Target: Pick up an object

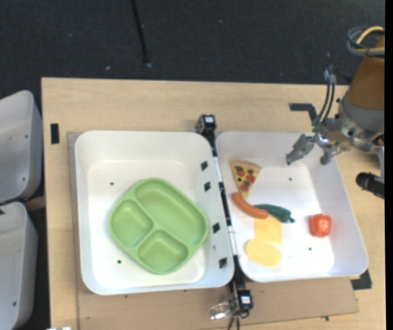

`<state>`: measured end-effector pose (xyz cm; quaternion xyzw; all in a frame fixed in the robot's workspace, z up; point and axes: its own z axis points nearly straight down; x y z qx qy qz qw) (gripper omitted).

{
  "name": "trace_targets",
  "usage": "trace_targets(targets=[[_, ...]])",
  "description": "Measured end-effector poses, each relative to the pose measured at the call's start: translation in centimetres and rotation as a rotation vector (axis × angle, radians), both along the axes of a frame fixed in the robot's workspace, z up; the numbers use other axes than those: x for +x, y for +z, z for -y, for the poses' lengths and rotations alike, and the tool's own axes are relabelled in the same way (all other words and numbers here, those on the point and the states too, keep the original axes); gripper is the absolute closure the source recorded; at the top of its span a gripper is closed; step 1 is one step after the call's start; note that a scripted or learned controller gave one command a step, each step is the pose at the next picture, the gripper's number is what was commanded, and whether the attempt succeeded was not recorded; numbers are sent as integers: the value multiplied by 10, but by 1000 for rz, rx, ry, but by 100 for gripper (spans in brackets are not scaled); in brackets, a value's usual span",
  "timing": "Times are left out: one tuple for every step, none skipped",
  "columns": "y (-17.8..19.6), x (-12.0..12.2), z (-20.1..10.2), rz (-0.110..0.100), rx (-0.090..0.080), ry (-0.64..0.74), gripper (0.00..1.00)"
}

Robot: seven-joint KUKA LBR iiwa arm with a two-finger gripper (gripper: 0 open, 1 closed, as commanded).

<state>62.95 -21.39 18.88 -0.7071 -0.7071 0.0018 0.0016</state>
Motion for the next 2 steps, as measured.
trace_targets(targets=[[-51,5,-7,1,-1,3,0],[-90,4,-6,2,-1,2,0]])
